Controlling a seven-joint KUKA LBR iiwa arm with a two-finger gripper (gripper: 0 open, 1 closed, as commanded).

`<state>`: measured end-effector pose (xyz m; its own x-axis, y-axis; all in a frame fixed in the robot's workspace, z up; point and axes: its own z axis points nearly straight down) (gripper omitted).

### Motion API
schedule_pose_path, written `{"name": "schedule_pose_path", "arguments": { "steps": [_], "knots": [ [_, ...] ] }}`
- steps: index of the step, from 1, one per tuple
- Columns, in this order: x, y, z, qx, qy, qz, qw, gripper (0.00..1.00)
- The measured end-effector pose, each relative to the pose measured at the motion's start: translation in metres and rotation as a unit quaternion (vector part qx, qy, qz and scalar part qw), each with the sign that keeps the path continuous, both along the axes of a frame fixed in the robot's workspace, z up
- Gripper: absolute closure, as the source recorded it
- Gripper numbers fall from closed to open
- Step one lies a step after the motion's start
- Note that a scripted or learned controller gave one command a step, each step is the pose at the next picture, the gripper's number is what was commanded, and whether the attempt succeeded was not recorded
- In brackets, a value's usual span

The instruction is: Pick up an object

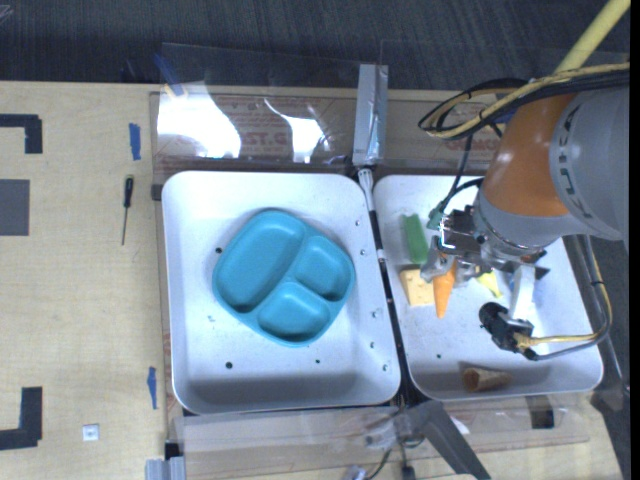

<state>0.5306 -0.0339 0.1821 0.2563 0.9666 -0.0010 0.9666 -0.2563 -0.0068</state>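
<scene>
Where the grey arm with its glossy orange band bends down over the right bin, the tool hangs among a small cluster of objects in that bin's left half. Its metal parts and black cabling crowd together there, and whether it is spread or closed cannot be told from this view; nothing can be seen gripped in it.

Just beside the tool lies an orange carrot-shaped piece, tapered to a point toward the near side. Touching the carrot's left is a pale yellow wedge like a block of cheese. A flat green oblong piece lies just above the wedge, near the wall between the bins. A small yellow bit peeks out to the tool's right, too hidden to name. Farther out, near the bin's front wall, a brown cone-like piece lies on its side, well apart from the cluster.

Both bins are smooth white trays with rounded corners and small dark holes in the floor. The left bin holds a glossy blue plate divided into three rounded compartments, set at a tilt. Around the bins the tabletop is light wood grain with black corner marks.
</scene>
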Motion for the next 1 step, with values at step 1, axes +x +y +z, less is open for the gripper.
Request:
{"name": "schedule_pose_path", "arguments": {
  "steps": [1],
  "knots": [
    [0.0012, -0.0003, 0.011, -0.0005, -0.002, 0.0, 1.0, 1.0]
  ]
}}
